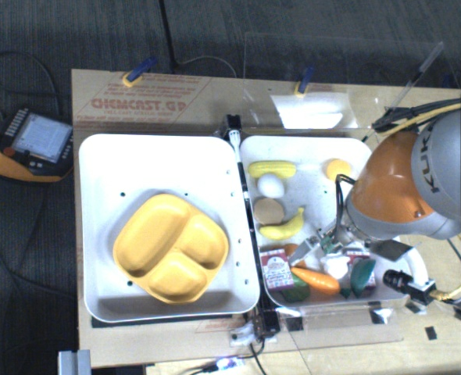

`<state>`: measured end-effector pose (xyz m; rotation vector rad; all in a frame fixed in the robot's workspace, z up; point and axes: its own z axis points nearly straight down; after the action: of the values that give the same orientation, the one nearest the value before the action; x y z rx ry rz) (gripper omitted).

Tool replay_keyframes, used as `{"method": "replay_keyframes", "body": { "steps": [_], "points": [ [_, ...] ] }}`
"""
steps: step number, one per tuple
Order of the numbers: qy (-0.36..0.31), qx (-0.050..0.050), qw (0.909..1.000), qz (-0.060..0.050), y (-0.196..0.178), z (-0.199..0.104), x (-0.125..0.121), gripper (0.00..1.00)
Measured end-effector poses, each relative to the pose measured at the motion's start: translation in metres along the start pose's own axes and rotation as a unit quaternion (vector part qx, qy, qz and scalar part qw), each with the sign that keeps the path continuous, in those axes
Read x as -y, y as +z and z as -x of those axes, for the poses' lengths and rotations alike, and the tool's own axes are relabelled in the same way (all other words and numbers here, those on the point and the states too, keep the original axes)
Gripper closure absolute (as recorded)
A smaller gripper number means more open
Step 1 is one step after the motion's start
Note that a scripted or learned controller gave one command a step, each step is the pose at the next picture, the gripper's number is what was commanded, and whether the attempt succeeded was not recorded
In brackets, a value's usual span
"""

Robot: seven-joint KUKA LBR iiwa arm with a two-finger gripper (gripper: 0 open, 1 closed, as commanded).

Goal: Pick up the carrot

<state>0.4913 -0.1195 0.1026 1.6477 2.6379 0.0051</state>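
The left shallow white bin point(98, 209) holds a large yellow moulded plastic tray point(170, 247). In the right white bin point(309, 143), crowded with small toy foods, the grey and orange arm point(398, 190) reaches in over the near half. Its two-finger gripper point(330, 243) hangs just above and slightly right of the small orange carrot point(315, 279), which lies near the bin's front wall, long axis roughly left to right, thin tip pointing left. Whether the tool is spread or closed I cannot tell.
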Motion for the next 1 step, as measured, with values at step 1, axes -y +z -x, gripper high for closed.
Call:
{"method": "replay_keyframes", "body": {
  "steps": [1],
  "points": [
    [-0.184, -0.009, 0.983, -0.001, 0.0119, 0.0148, 0.01, 0.0]
  ]
}}
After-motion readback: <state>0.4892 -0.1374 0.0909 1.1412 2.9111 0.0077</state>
